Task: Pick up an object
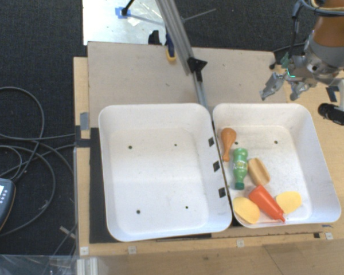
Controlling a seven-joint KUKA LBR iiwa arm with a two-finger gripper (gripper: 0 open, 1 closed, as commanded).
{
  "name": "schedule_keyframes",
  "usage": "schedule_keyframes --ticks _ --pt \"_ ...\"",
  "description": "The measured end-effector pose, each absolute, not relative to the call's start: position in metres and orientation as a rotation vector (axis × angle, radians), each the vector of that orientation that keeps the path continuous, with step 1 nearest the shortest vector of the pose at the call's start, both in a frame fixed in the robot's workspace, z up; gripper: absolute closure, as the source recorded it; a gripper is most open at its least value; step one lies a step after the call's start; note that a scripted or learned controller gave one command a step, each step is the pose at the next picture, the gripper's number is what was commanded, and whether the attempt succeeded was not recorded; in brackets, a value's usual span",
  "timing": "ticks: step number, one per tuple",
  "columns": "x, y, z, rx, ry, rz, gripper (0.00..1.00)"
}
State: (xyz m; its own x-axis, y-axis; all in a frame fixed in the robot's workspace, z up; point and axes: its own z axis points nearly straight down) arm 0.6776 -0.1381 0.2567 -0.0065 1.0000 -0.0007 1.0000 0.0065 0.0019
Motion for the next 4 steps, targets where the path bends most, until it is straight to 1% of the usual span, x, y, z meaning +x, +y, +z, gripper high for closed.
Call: schedule_keyframes --ticks 1,2,3,4 --pt "0.678 -0.138 0.257 2.212 2.227 0.0 0.0" --pt "0.67 -0.131 0.204 2.217 2.228 -0.003 0.0" --pt "0.669 -0.134 0.141 2.221 2.227 -0.005 0.0" --pt "0.669 -0.134 0.089 2.22 2.227 -0.003 0.0"
